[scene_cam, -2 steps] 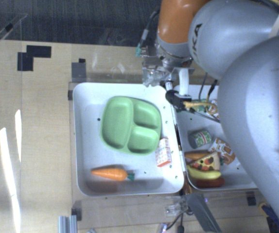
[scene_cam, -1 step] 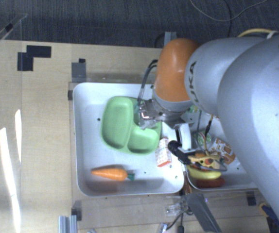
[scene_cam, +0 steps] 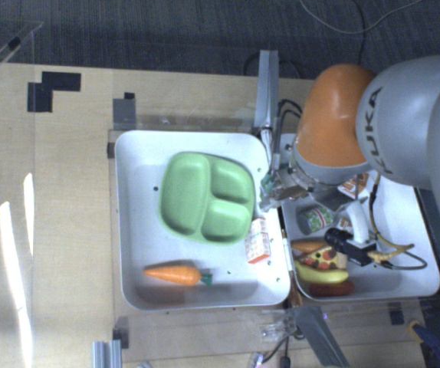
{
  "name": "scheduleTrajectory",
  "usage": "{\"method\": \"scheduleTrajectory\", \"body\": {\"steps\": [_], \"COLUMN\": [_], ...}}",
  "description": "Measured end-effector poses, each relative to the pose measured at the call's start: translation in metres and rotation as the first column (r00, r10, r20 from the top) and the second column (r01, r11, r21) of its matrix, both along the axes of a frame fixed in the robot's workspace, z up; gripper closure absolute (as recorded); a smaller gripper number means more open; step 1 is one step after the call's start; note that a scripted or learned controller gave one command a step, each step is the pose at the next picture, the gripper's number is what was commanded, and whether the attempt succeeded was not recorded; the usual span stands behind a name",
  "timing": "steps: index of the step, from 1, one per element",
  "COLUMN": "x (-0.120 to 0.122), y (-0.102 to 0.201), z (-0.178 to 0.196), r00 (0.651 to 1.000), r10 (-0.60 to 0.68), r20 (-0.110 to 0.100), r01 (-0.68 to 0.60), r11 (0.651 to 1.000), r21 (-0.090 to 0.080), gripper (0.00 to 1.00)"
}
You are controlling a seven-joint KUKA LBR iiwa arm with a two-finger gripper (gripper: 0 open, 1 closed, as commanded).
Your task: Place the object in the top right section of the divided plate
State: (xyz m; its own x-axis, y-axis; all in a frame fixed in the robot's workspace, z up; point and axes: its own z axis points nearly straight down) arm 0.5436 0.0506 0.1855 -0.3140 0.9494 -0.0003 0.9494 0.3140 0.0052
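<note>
Pincer (scene_cam: 272, 190) sat low over the wall between the two bins, at the right edge of the green plate (scene_cam: 207, 196); whether it was open or shut, or held anything, could not be told, since the wrist and cables covered it. Just left of it lay the divided plate in the left bin (scene_cam: 128, 228), its sections bare. Just below the pincer a small white and red packet (scene_cam: 257, 245) rested against that bin's right wall. Farther down and to the left, a carrot (scene_cam: 172, 274) lay near the bin's front wall, well apart from the plate. To the pincer's right and below, the right bin (scene_cam: 427, 282) held a green can (scene_cam: 316, 219), a banana (scene_cam: 321, 275) and other toy food. Above it rose the grey arm (scene_cam: 415, 121) with its orange band (scene_cam: 335, 117). Both bins stood on a pale wooden bench (scene_cam: 51, 205), with dark carpet (scene_cam: 128, 14) and a loose cable (scene_cam: 373, 6) beyond.
</note>
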Motion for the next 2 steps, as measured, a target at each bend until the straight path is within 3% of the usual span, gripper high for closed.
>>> {"method": "scheduleTrajectory", "body": {"steps": [1, 2], "x": [-0.021, -0.055], "y": [-0.084, -0.083], "z": [-0.001, -0.001], "r00": [0.998, 0.994], "r10": [-0.056, 0.111], "r20": [0.0, 0.0], "r01": [0.056, -0.111], "r11": [0.998, 0.994], "r21": [-0.001, -0.001], "gripper": [1.0, 1.0]}}
